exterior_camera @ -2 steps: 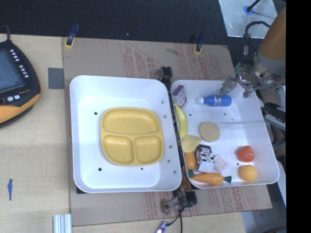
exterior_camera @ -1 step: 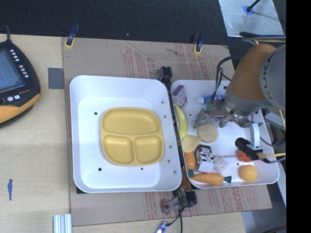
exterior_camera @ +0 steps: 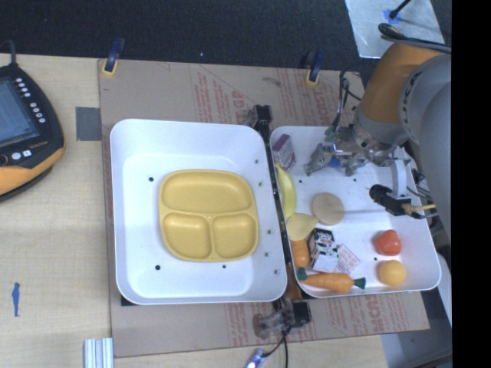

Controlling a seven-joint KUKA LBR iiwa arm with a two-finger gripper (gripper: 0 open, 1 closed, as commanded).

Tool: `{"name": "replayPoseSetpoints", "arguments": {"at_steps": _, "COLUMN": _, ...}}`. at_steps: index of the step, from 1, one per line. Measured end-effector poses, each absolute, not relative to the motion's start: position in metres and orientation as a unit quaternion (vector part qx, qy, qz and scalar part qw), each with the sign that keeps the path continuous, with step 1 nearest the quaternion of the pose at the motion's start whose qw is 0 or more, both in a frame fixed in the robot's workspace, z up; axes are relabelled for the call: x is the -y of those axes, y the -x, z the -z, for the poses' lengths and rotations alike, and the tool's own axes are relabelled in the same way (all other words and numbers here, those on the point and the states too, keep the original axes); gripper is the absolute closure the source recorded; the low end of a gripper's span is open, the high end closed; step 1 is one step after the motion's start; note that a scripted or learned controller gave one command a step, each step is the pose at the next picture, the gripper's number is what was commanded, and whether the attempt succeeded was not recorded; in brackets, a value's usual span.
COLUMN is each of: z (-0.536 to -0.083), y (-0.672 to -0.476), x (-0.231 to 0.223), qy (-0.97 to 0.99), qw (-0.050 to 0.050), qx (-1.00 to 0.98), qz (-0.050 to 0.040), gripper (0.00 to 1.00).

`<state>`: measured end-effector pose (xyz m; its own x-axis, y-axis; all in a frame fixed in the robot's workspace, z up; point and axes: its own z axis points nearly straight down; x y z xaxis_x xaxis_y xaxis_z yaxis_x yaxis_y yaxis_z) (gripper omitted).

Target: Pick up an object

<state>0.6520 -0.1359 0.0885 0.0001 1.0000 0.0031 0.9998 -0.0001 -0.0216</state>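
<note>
Yellow divided tray (exterior_camera: 209, 213) sits alone in the left bin (exterior_camera: 123, 205), flat, compartments up. Nothing to grab there but that.

Right bin (exterior_camera: 430, 282) has the clutter: carrot (exterior_camera: 328, 282) along the near wall, long axis roughly left-right, thick end left by the bin divider, green tip right. Just above it a small printed carton (exterior_camera: 325, 250), then a tan disc (exterior_camera: 328, 208) mid-bin. Tomato (exterior_camera: 388, 242) and orange ball (exterior_camera: 391, 272) toward the right wall, close together, not touching.

Gripper (exterior_camera: 334, 159) hovers over the far part of the right bin, fingers spread, nothing between them. Well apart from the carrot, near the disc.

Judgement: approach step, no grasp yet. The disc is the closest target; it lies flat, so a pinch looks poor. Carrot is the better pick: jaws should close across its short axis, wrist turned so the fingers straddle it front-back, and stay clear of the near wall.
</note>
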Motion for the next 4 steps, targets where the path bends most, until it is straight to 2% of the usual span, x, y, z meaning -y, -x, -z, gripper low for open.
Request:
{"name": "replayPoseSetpoints", "arguments": {"at_steps": 1, "z": -0.154, "y": -0.657, "x": 0.191, "qy": 0.706, "qw": 0.000, "qx": 0.708, "qz": -0.0004, "gripper": 0.00}}
{"name": "replayPoseSetpoints", "arguments": {"at_steps": 2, "z": -0.116, "y": -0.575, "x": 0.151, "qy": 0.706, "qw": 0.002, "qx": 0.709, "qz": -0.0022, "gripper": 0.00}}
{"name": "replayPoseSetpoints", "arguments": {"at_steps": 3, "z": -0.091, "y": -0.537, "x": 0.096, "qy": 0.705, "qw": 0.002, "qx": 0.710, "qz": -0.0019, "gripper": 0.00}}
{"name": "replayPoseSetpoints", "arguments": {"at_steps": 4, "z": -0.092, "y": -0.537, "x": 0.101, "qy": 0.705, "qw": 0.001, "qx": 0.709, "qz": -0.0015, "gripper": 0.00}}
